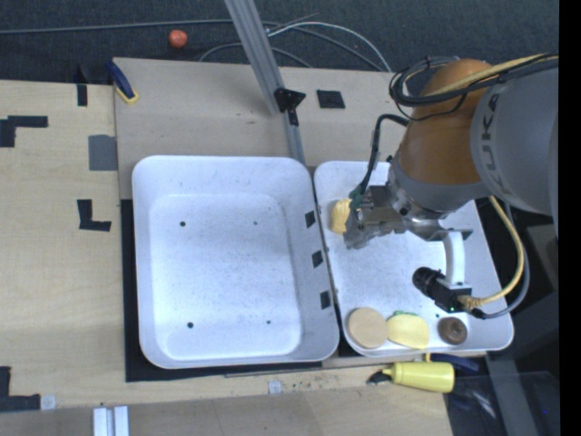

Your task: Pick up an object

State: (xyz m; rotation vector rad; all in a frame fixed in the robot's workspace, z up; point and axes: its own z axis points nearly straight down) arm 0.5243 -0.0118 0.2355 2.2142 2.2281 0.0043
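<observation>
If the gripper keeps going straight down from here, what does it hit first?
Most likely the small pale yellow object at the right bin's left wall, just beside the gripper; depth is unclear, so it might meet the bin floor instead.

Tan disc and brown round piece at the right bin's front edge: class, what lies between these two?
In the camera view, a yellow rounded object lies between the tan disc and the brown round piece, close beside the disc, in the right bin.

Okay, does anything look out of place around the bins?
Yes. A yellow tool lies on the bench just outside the right bin, below its near rim, and a small orange ball sits on the dark floor beyond the bench.
</observation>
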